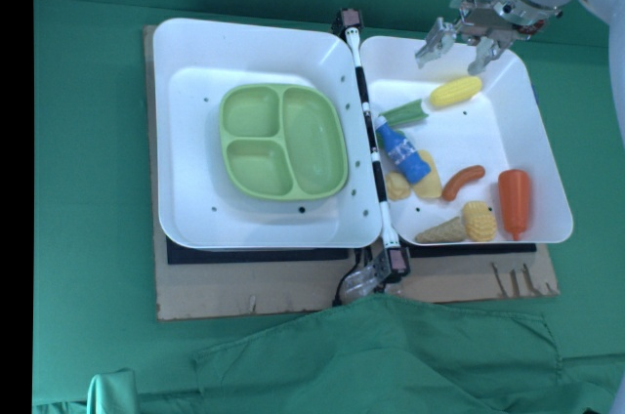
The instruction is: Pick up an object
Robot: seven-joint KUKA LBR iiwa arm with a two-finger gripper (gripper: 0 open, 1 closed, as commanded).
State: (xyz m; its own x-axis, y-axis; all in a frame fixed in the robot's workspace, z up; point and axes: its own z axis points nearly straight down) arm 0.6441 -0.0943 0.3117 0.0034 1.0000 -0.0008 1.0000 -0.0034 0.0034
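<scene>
While my gripper (456,53) hangs wide open, the corn cob (455,92) looks light, stiff, slippery: I'd pinch its yellow middle.

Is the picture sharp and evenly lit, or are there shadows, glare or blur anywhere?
Camera view: light is soft and even; the corn cob and green tray look sharp; only faint shadows under the toys; the gripper looks slightly soft; mild sheen on the white bin.

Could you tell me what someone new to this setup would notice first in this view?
Probably the green divided plate alone in the left bin. Next, the toy food in the right bin: an ear of corn, a blue bottle, a sausage and a carrot. The open gripper hovers above the corn.
</scene>
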